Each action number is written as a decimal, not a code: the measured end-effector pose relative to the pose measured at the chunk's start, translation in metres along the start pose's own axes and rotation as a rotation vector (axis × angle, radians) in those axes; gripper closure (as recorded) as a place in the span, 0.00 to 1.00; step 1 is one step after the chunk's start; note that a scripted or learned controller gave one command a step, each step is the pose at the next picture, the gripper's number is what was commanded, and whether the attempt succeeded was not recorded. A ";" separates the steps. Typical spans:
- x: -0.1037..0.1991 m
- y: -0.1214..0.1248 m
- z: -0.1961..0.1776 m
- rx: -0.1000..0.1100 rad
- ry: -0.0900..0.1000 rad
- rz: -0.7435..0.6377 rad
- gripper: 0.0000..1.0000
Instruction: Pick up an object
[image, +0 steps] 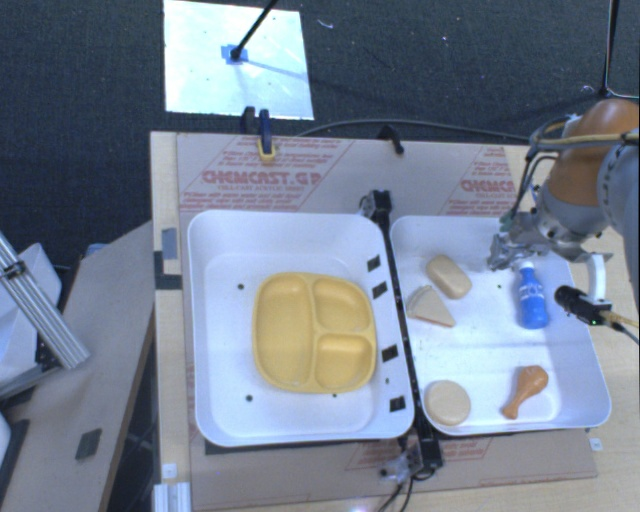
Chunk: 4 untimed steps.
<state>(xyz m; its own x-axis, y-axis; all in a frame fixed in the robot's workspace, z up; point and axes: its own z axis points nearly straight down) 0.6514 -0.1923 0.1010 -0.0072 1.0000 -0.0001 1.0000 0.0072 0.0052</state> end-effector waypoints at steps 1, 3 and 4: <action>0.011 0.003 -0.055 -0.001 -0.001 0.001 1.00; 0.067 -0.017 -0.117 0.004 0.001 0.000 1.00; 0.110 -0.029 -0.113 0.005 0.001 0.000 1.00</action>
<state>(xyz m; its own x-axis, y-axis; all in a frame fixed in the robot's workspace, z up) 0.6207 -0.0828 0.2136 -0.0068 1.0000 0.0005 1.0000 0.0068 0.0002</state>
